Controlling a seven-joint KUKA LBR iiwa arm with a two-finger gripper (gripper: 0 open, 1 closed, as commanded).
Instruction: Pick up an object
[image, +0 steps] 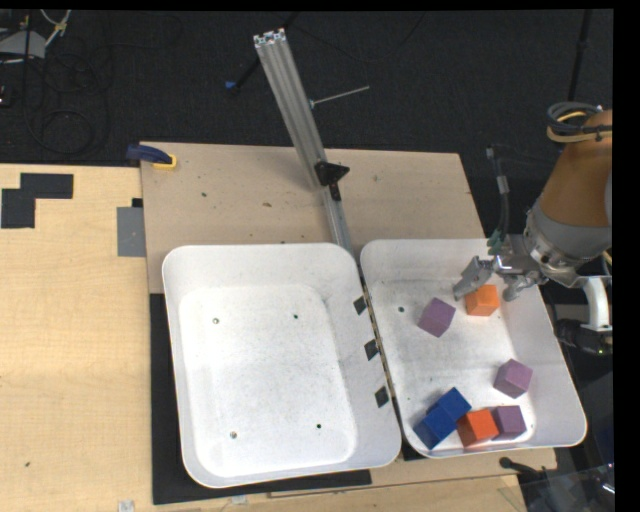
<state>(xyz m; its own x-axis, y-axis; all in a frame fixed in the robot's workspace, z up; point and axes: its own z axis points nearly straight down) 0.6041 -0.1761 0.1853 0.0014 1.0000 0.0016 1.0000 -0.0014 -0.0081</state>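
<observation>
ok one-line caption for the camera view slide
Gripper straddles an orange cube in the right bin, with purple, blue and orange blocks nearby.

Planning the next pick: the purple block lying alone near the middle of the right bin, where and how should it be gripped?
Grip the purple block across two opposite flat sides, coming straight down from above. It sits tilted relative to the bin walls with open floor around it, so the gripper probably needs rotating to match.

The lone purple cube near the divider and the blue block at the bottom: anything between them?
No. In the camera view, only bare white bin floor lies between the purple cube and the blue block.
</observation>
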